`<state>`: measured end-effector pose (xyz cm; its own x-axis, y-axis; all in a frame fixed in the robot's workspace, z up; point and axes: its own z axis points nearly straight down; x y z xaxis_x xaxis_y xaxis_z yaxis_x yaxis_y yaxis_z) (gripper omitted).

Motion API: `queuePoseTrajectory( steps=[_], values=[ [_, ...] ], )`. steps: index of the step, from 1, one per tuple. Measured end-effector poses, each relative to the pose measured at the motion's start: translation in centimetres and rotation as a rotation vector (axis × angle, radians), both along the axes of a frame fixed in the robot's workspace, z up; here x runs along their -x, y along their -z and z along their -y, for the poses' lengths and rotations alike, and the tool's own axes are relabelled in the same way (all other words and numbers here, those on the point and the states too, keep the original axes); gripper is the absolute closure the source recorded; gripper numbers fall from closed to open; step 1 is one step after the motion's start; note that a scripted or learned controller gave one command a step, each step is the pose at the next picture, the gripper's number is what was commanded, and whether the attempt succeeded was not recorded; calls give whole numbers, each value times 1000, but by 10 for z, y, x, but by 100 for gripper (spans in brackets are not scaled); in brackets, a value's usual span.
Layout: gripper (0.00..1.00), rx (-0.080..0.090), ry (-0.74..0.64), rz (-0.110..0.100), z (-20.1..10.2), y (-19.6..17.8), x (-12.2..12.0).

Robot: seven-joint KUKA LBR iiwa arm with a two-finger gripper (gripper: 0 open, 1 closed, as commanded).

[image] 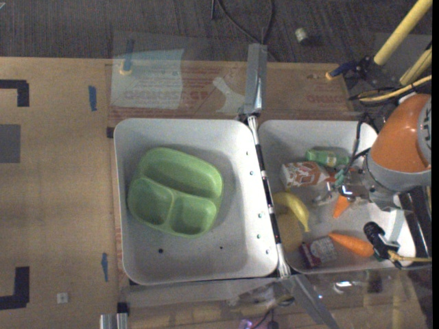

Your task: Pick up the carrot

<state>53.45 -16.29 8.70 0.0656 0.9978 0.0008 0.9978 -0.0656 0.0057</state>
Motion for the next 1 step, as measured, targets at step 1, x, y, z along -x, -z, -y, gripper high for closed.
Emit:
queuePoseTrajectory(
  steps=[1],
  values=[
    [100,4,6,3,4,-8,-1]
  ],
)
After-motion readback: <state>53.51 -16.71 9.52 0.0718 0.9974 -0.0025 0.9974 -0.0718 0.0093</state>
